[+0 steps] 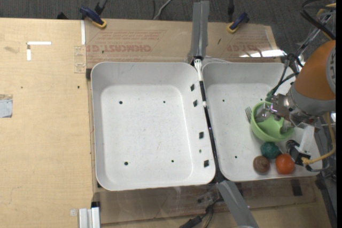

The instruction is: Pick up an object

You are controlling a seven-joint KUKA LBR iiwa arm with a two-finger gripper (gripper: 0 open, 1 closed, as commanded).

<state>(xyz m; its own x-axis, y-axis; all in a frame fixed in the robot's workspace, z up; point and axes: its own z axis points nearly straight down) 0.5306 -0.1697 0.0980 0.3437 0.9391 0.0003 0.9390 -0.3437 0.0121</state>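
Note:
In the right bin [230,93], a lime green bowl [265,128] sits near the right side. My gripper [274,108] is down at the bowl's upper rim, and the arm's wrist hides the bowl's right part. A small silver fork [248,113] lies at the bowl's left edge. Just below the bowl rest a teal ball [270,149], a brown ball [261,164] and an orange ball [285,164], close together near the bin's front right corner.
The left bin [144,125] lies beside the right one, with a grey divider strip [201,88] between them. Cables and a white tag hang off the arm [318,83] over the right bin's right rim. Clamps hold cardboard behind the bins.

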